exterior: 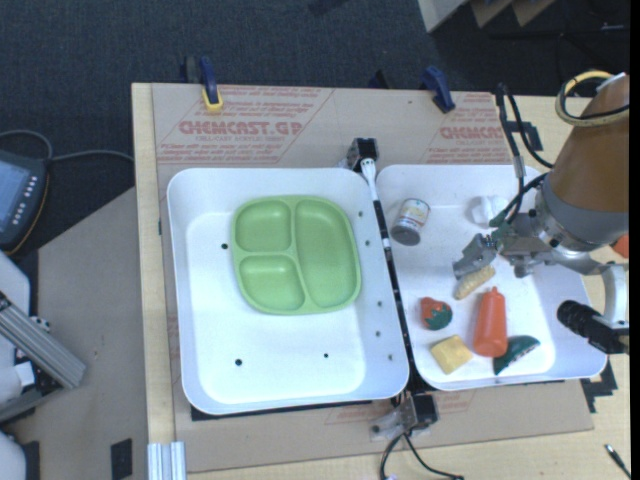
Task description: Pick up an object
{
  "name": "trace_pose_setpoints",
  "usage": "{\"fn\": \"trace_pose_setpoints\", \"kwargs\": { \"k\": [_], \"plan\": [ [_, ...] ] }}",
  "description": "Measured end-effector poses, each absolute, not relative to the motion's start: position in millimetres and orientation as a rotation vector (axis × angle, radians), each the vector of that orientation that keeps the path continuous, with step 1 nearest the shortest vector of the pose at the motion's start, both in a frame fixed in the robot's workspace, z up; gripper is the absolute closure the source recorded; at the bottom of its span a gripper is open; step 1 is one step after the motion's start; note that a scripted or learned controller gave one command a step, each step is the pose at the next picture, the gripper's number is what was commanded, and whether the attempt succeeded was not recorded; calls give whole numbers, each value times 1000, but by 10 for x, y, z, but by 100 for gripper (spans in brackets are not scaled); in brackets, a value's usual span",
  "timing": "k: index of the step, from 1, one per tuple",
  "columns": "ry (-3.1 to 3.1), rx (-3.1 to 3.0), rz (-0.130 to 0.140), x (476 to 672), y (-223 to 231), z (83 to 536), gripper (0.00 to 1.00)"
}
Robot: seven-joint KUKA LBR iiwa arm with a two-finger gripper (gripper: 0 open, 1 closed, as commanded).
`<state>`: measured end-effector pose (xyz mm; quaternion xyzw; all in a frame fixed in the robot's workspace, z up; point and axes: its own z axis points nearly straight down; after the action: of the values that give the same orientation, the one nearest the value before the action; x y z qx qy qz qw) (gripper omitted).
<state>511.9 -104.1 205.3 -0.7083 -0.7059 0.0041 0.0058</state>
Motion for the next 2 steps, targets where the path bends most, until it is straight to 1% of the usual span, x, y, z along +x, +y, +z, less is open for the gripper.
{"fn": "trace_pose_setpoints", "kwargs": {
  "k": [1,2],
  "plan": [
    [-2221,-2221,0,5149,-1039,2118,0],
    [-2217,-2218,4,5161,-983,1679,0]
  ]
}}
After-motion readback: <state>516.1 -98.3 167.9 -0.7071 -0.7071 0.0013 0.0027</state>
